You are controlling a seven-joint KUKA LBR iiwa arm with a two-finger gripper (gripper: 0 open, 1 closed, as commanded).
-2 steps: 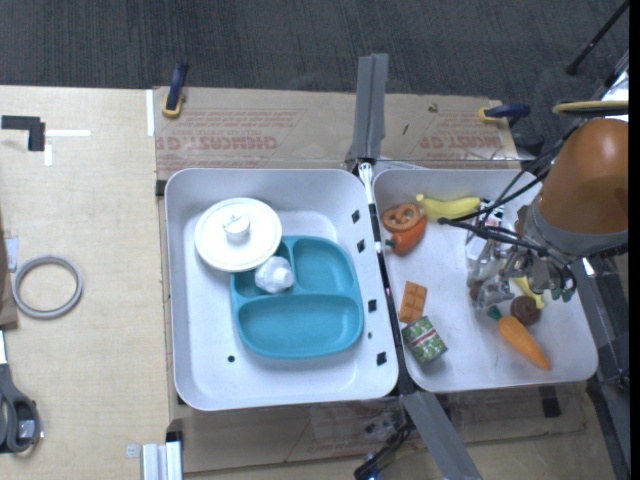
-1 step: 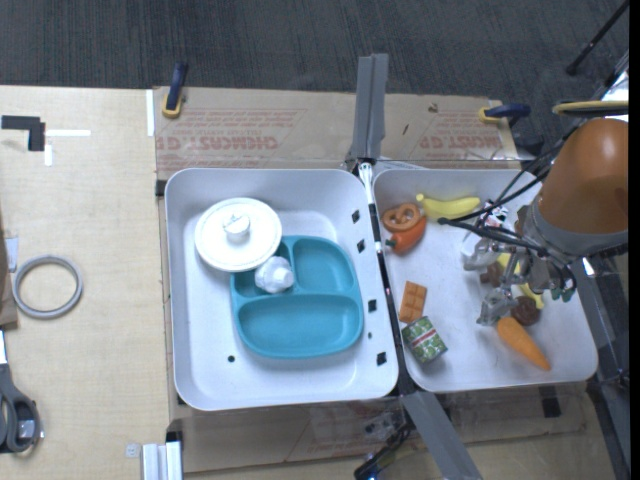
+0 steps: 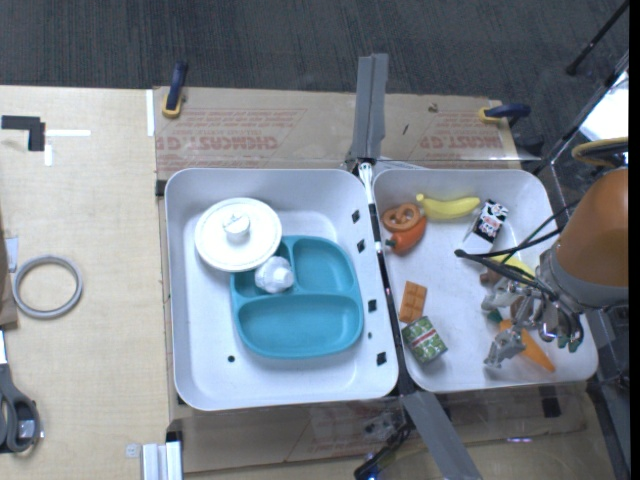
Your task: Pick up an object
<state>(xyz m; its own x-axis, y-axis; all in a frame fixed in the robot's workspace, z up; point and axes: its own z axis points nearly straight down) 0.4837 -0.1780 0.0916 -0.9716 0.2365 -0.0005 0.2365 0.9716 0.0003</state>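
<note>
1. In the right bin [image 3: 455,373], at its near right corner, the gripper [image 3: 510,340] is low over a small cluster of items, with an orange carrot-like piece [image 3: 537,354] just beside it. Whether the gripper is spread or closed cannot be told from above, and nothing is visibly held.
2. Candidate objects in the same bin: banana [image 3: 449,206], pretzel-topped orange item [image 3: 404,224], black-and-white carton [image 3: 488,221], orange cracker [image 3: 413,301], green box [image 3: 424,339].
3. Risk: the cluster sits close to the bin wall; the gripper may strike the rim or pinch two items together, and the grasp slip.
4. Risk: the loose cables [image 3: 500,260] could drag nearby pieces.
5. The left bin [image 3: 185,298] holds a blue tray [image 3: 300,323] and white lid [image 3: 237,234], well apart and unaffected.
</note>
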